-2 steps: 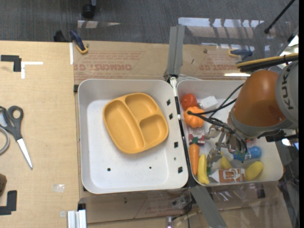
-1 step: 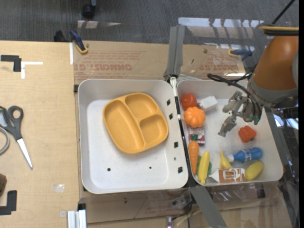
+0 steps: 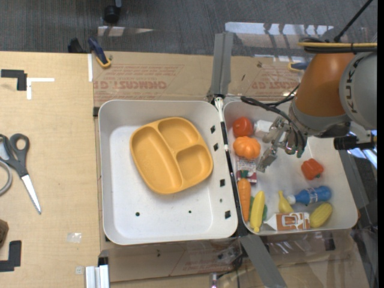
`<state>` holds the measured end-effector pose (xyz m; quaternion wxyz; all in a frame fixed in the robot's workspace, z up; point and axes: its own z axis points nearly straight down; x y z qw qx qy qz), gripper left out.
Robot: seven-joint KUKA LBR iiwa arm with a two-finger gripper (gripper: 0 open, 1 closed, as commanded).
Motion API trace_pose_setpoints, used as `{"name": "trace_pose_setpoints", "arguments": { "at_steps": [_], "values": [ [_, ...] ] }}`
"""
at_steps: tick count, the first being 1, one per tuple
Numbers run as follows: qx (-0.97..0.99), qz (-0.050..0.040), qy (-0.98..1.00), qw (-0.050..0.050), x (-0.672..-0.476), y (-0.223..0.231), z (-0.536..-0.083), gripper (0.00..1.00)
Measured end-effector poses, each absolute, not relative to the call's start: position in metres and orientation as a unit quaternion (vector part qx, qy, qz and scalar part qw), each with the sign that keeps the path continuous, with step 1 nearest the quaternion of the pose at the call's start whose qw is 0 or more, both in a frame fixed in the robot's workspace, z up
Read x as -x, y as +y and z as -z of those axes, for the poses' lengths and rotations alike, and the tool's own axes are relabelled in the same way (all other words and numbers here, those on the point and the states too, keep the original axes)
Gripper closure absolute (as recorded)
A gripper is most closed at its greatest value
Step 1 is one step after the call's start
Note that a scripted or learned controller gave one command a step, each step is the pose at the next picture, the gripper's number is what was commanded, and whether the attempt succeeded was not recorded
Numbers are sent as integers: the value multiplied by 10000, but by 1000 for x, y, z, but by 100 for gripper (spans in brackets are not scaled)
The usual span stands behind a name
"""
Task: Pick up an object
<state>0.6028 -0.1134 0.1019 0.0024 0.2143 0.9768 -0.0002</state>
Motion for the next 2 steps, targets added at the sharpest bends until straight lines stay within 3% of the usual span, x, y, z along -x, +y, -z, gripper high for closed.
{"name": "trace_pose_setpoints", "arguments": {
  "at_steps": [1,2],
  "values": [
    [-2399,5,9708,49,-624,-94,-98,0],
    [-3188,0,9478,22,-633,-97,-98,0]
  ]
}}
